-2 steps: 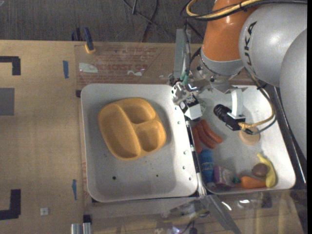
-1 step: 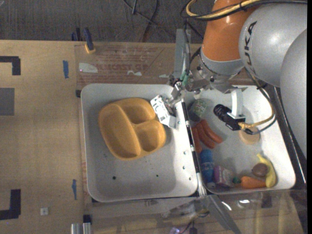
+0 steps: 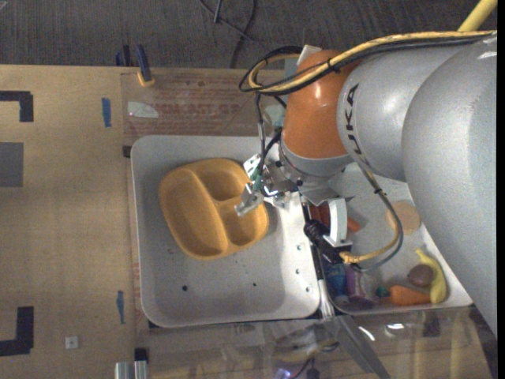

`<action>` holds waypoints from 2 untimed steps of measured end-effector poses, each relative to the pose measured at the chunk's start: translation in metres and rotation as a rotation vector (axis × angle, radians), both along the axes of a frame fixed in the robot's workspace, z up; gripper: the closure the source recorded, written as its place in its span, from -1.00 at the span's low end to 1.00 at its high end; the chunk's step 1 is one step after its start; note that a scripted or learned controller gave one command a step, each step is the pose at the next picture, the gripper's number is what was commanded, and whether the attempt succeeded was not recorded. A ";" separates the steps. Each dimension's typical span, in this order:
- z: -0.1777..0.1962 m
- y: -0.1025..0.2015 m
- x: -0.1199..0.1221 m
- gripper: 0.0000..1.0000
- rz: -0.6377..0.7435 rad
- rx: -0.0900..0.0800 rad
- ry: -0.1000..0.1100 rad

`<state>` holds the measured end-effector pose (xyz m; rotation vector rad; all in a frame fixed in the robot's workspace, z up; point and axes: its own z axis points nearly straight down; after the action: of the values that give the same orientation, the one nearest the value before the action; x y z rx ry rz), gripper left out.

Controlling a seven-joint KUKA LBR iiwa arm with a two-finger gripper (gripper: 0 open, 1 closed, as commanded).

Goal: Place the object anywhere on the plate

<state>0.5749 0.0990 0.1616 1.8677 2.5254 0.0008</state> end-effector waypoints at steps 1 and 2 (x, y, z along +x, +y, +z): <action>0.000 0.000 0.000 -1.00 -0.001 0.000 0.000; 0.082 -0.035 0.069 -1.00 0.057 -0.001 -0.004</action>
<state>0.6438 0.0638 0.2434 1.7929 2.5743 0.0042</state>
